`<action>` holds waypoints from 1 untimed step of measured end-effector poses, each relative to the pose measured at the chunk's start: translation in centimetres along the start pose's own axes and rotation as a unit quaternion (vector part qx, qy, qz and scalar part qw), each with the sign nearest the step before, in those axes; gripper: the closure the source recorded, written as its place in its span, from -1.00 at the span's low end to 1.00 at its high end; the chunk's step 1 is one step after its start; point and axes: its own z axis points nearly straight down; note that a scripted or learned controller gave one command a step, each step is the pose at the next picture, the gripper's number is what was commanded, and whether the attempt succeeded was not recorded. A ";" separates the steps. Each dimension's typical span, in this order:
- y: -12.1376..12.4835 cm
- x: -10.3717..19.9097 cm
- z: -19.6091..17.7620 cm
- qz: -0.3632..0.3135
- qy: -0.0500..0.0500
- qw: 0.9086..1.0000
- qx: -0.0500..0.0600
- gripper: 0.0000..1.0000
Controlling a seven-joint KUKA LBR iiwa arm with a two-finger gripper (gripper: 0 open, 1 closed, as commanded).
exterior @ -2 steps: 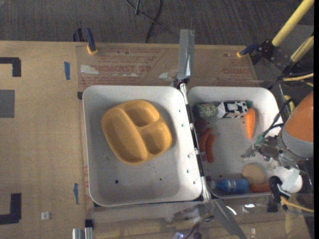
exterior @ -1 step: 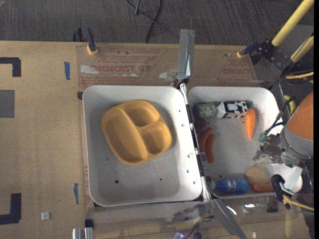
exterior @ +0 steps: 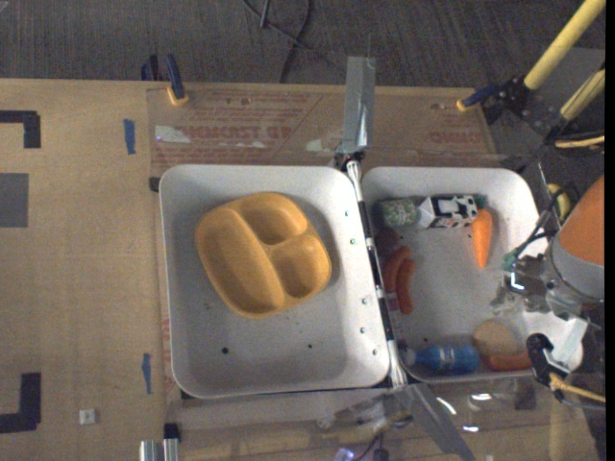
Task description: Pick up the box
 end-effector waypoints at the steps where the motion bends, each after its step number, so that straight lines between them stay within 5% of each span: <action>1: 0.0 0.0 -0.9 0.001 0.000 1.000 -0.001 1.00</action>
